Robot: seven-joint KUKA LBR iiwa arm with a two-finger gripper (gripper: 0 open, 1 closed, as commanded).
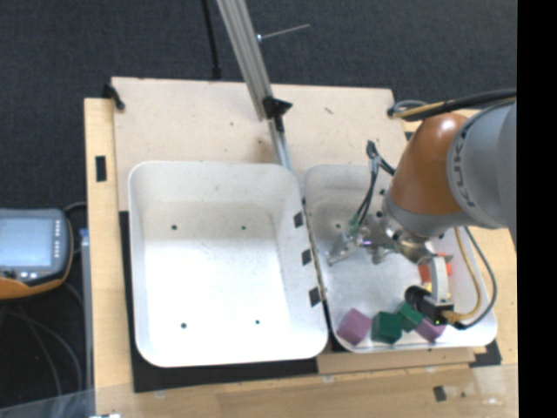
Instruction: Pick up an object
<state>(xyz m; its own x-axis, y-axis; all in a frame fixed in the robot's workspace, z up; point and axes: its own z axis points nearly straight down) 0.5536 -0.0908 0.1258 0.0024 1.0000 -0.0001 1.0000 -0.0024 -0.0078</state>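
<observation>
My gripper [341,249] hangs low over the upper middle of the right bin [324,184], pointing toward the bin's left wall. Nothing shows in its grasp. Along the bin's front edge lie a purple block [353,325], a green block [387,326], a second green block [411,313] and a small purple piece [431,328]. These lie well in front of the gripper, apart from it. An orange-red object [427,273] peeks out beside the wrist, partly hidden by cables.
The left bin [141,233] sits beside the right one, sharing a divider edge [310,259]. A slanted aluminium pole [252,59] rises behind the bins. A grey handheld device [33,246] lies off the bench at left.
</observation>
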